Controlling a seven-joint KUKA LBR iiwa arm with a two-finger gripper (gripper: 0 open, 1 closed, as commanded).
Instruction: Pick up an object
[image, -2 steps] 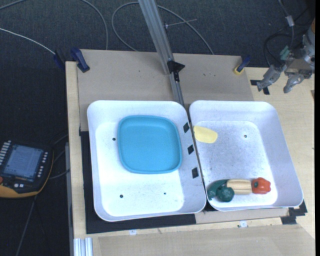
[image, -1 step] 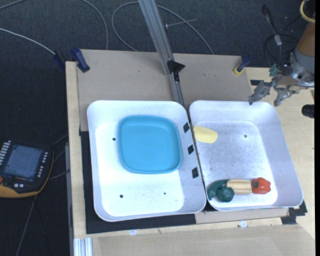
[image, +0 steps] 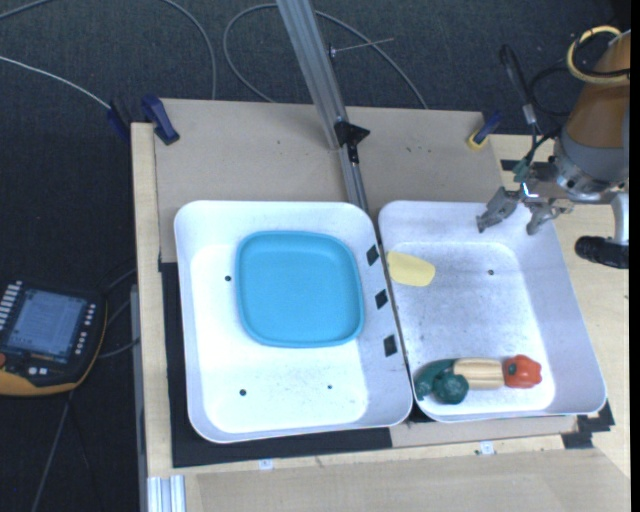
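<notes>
— While the gripper (image: 516, 214) hangs spread and bare over the right bin's (image: 560, 290) far rim, what's the worry?
— Toys (image: 480, 376) huddle in the near corner; fingers may hit the wall; the yellow piece (image: 411, 269) lies flat.

A pale wooden desk (image: 260, 150) stands on dark carpet (image: 60, 180). Thin cables (image: 230, 45) loop across the carpet behind the desk. Blue clamps (image: 160, 118) grip its far edge, one at the left corner and one toward the right (image: 486, 128). A metal rail (image: 320, 70) runs at a slant from the top down to the middle of the desk. Left of the desk, a handheld control pendant (image: 45, 335) with a lit screen lies on the carpet. The light is even.
</notes>
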